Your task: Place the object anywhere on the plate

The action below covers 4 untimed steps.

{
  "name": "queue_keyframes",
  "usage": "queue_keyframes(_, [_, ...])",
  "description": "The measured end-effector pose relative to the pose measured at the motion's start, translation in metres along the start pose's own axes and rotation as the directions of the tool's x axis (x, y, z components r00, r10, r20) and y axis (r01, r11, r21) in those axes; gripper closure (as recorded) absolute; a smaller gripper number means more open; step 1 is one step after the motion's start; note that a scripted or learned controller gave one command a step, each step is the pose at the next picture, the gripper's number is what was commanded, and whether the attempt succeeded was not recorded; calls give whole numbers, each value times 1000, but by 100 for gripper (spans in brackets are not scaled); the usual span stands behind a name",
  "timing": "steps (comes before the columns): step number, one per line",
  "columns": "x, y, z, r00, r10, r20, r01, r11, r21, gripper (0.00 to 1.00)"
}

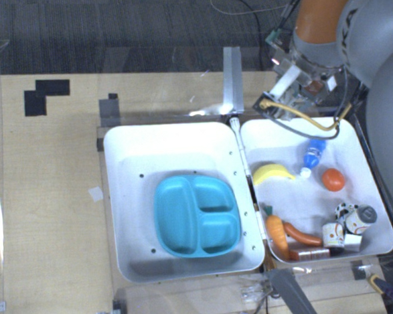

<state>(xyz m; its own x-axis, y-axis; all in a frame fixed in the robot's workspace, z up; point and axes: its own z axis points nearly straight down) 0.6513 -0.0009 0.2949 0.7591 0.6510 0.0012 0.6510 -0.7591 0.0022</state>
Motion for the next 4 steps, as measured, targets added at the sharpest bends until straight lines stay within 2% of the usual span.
queue_keyframes(1, [-34, 24, 83, 999, 41, 0, -41, 999, 2, 100])
queue_keyframes(2, [-24, -20, 110, 971, -238, -2, 238, 971, 1, 100])
queue_keyframes(3, [17, -149, 123, 966, -260, -1, 260, 966, 2, 100])
queue_keyframes(4, [28, -216, 142, 945, -327, -2, 327, 945, 2, 100])
